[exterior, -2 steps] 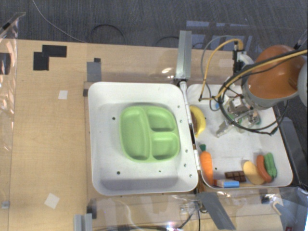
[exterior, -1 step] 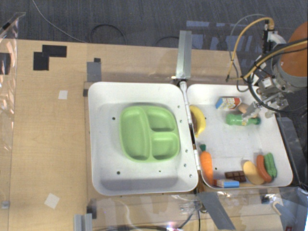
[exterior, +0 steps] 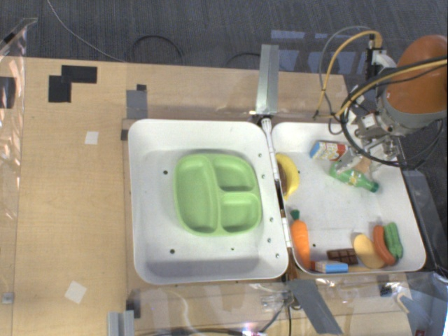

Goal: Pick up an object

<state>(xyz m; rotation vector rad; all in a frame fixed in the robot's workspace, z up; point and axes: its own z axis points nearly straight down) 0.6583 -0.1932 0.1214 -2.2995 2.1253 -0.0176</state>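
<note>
My gripper (exterior: 358,158) hangs over the far right part of the right bin (exterior: 413,208), under the orange wrist band. Right below it lies a green bottle (exterior: 355,179), tilted across the bin floor, and a small white carton (exterior: 327,149) with red and blue print sits just to its left. Against the bin's left wall rests a yellow banana (exterior: 289,174). Whether the gripper touches the bottle cannot be made out.
Near the right bin's front edge lie a carrot (exterior: 300,238), a brown chocolate bar (exterior: 341,256), a yellow lemon (exterior: 367,249), a red sausage (exterior: 382,241) and a green cucumber (exterior: 393,238). The left bin (exterior: 150,257) holds a green divided plate (exterior: 215,193). Cables loop above the wrist.
</note>
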